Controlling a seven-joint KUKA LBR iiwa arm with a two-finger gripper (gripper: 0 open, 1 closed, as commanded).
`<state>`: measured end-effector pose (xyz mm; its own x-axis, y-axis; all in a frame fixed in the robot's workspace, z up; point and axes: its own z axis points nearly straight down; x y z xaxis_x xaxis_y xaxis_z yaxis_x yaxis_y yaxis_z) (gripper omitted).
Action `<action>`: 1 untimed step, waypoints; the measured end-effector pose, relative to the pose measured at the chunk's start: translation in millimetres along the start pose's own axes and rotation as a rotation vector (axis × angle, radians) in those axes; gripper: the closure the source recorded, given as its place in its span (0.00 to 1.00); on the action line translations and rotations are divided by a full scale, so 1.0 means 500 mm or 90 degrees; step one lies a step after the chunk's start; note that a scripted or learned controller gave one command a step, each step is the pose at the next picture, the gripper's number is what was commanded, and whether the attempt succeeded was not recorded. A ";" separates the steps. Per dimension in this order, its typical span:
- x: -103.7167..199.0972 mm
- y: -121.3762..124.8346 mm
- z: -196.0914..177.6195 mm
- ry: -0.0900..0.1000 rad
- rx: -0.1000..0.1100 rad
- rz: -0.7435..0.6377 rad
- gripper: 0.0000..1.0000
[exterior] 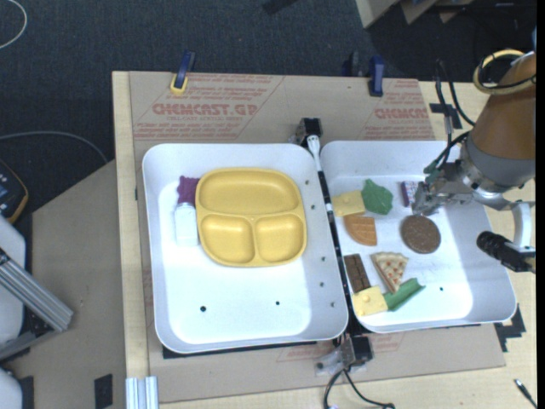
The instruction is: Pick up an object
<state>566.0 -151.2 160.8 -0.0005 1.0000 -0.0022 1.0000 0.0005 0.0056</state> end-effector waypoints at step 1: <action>0.007 -0.006 -0.090 0.000 -0.001 0.000 1.00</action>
<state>562.7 -147.8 205.9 -0.0011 1.0000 -0.0025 1.0000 0.0011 0.0071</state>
